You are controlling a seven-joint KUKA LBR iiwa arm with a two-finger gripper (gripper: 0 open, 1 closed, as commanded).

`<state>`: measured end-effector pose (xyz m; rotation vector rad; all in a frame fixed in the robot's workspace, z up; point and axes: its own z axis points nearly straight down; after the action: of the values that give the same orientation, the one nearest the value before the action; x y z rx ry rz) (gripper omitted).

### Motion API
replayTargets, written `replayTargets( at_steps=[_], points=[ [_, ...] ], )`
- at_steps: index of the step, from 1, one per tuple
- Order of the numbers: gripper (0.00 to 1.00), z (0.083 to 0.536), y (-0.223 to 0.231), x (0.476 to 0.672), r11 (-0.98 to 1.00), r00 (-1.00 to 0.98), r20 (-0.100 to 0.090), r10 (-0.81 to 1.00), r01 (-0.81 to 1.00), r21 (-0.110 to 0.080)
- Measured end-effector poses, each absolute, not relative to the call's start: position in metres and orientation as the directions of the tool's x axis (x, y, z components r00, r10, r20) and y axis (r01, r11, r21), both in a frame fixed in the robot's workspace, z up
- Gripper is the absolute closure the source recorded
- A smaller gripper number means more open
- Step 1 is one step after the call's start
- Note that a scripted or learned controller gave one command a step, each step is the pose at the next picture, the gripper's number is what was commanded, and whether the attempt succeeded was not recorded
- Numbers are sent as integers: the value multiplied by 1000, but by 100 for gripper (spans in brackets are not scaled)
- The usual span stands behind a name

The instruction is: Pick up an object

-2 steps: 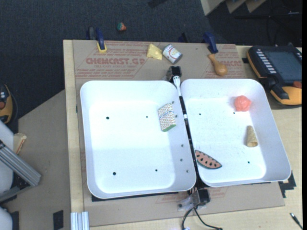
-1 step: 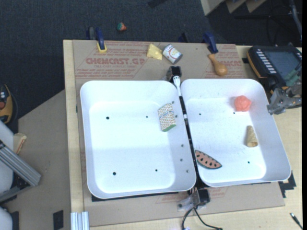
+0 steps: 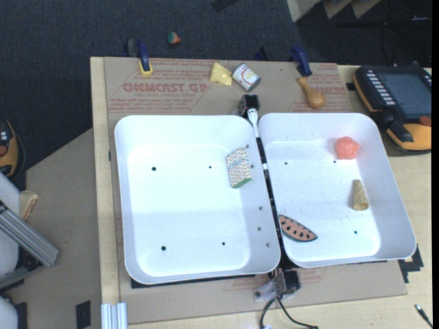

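On the bench, 2 white bins side by side. L bin has 1 item: a green-patterned packet near its R wall, far half. R bin has 3: pink ball far R, tan cone nearer the front, below the ball, and a watermelon slice toy by the L wall, front. Behind the bins on the board: yellow wedge, small white box, wooden pear shape. My gripper: open or closed, can't tell.
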<state>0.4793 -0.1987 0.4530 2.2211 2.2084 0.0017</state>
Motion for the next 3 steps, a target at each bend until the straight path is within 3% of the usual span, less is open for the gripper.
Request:
replayTargets(
  at_steps=[1, 2, 3],
  points=[
    [100, 375, -126, 479, 5, -5, 3, 1000, 1000, -7],
    [100, 452, -198, 479, -5, 5, -7, 1000, 1000, 10],
    [100, 377, -95, 512, 11, -11, 4, 1000, 1000, -7]
  ],
)
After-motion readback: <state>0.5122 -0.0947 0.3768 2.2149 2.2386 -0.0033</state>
